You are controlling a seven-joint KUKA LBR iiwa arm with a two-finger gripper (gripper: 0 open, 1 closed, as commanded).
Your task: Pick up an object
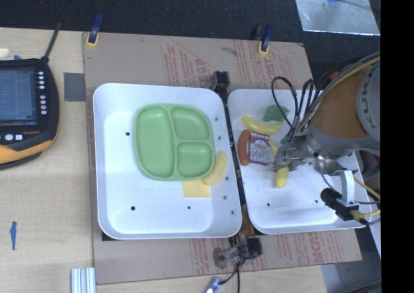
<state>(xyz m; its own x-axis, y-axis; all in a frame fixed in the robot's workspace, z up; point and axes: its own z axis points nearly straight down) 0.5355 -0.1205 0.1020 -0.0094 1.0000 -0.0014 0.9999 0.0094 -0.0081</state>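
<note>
A wooden bench (45,220) is overlaid with a cardboard sheet (162,59) bearing two white bins. The left bin (116,214) holds a green divided plate (173,141), with open floor toward its near edge. In the right bin (291,214), the gripper (283,161) is seen over a small yellow object (281,178); claw state cannot be told. A banana (260,125) lies nearby.

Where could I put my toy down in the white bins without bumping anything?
Left bin: bare floor along the near edge, below the green plate and yellow slice, and down its left side. Right bin: bare near strip below the gripper. Crowded: the right bin's middle and far part, with banana, can and arm.
</note>
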